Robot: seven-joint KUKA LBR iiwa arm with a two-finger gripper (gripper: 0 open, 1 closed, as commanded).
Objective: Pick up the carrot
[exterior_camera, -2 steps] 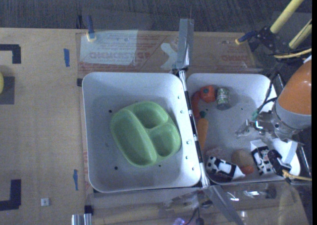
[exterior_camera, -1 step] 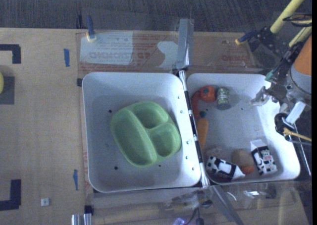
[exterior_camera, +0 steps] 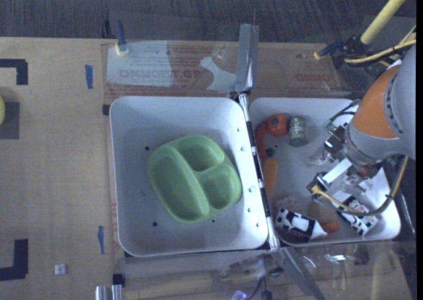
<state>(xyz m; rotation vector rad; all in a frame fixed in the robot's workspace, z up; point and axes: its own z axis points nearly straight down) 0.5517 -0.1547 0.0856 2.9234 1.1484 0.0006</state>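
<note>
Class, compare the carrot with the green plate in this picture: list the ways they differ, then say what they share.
Colour: the carrot is orange, the plate green. Shape: the carrot is long and thin; the plate is broad and rounded, with three compartments. Place: the carrot lies by the left wall of the right bin, among other things; the plate lies alone in the left bin. Shared: both rest on a white bin floor.

Grey robot arm with an orange band [exterior_camera: 378,102] is reaching in from the right edge of the camera view, slanting down and to the left. Rounded grey wrist [exterior_camera: 371,141] is sitting just under the orange band. Grey metal gripper [exterior_camera: 334,150] is extending left of the wrist, pointing downward, partly blurred.
</note>
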